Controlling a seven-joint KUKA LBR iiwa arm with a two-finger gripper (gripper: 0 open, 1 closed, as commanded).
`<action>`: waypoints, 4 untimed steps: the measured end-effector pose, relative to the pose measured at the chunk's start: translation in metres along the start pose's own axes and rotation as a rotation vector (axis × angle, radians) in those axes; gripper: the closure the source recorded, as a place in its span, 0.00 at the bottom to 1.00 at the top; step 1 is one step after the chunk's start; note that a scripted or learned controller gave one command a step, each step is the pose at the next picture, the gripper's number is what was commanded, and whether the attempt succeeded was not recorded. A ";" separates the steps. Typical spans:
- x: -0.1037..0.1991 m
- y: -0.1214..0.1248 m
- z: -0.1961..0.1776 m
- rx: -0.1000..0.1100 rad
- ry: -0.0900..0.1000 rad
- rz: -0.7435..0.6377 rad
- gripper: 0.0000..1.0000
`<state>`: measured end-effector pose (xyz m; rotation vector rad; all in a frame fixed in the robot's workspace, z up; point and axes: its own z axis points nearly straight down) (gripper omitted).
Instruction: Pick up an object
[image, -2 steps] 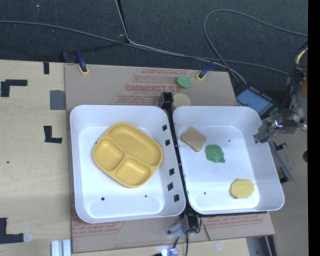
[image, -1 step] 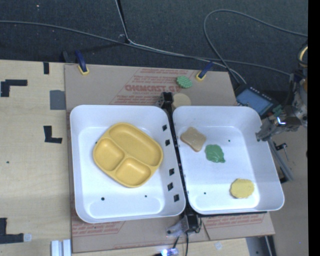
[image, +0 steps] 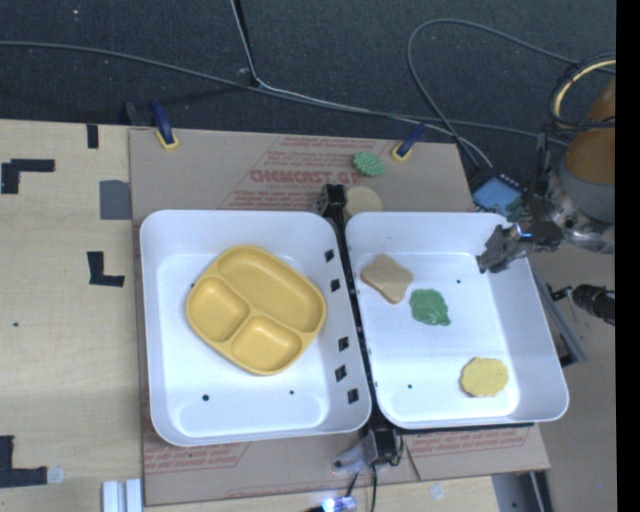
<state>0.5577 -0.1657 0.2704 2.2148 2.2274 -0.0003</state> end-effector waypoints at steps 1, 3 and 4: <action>0.052 0.014 -0.002 0.000 0.001 0.000 1.00; 0.162 0.031 0.027 0.003 0.000 0.001 1.00; 0.209 0.033 0.040 0.004 0.001 0.000 1.00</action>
